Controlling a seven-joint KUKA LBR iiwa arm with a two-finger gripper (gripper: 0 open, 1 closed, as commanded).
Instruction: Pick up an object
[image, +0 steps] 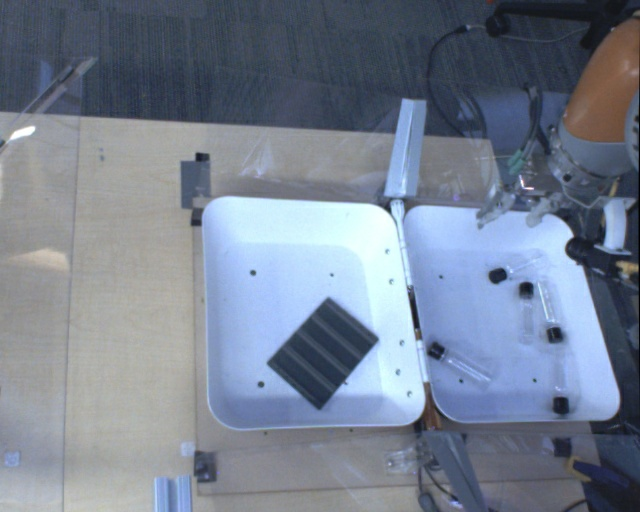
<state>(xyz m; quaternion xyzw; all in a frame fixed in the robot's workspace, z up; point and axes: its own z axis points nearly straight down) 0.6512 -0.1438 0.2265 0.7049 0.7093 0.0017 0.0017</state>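
A dark ribbed rectangular pad (324, 352) lies at a slant in the left bin (230, 300). The right bin (590, 400) holds several clear tubes with black caps: one near the front left (458, 362), one upright along the right side (547, 310), and a short one towards the back (505, 271). My gripper (512, 208) hangs over the back edge of the right bin, above and behind the tubes. Its two metal fingers (490, 210) stand apart, open, with nothing between them.
A metal bar (405, 160) rises behind the seam between the two bins. Clear plastic sheeting covers the wooden bench (100, 300) on the left. Cables and a black fixture (600, 255) crowd the right edge next to the arm.
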